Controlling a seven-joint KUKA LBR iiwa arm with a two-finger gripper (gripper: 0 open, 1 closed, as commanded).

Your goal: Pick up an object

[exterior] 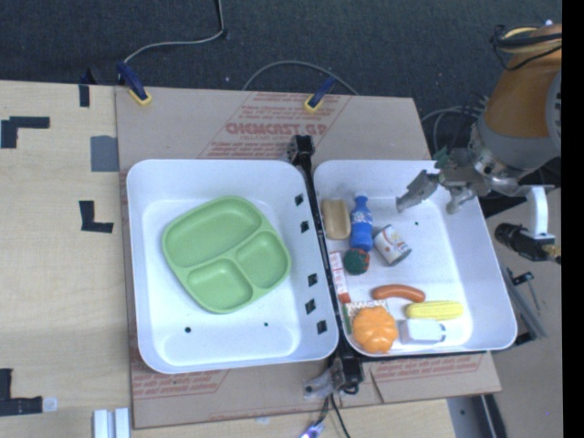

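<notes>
Two white bins sit side by side: the left bin (151,245) holds a green divided plate (226,253), the right bin (474,254) a heap of toy food. The gripper (436,192) hovers over the right bin's upper edge, fingers spread, grasping nothing. Beneath lie an orange (373,329), blue bottle (361,224), corn cob (434,311), hot dog (398,293) and small can (393,244).

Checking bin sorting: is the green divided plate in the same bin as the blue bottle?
No. The green plate lies in the left bin; the blue bottle is in the right bin.
</notes>
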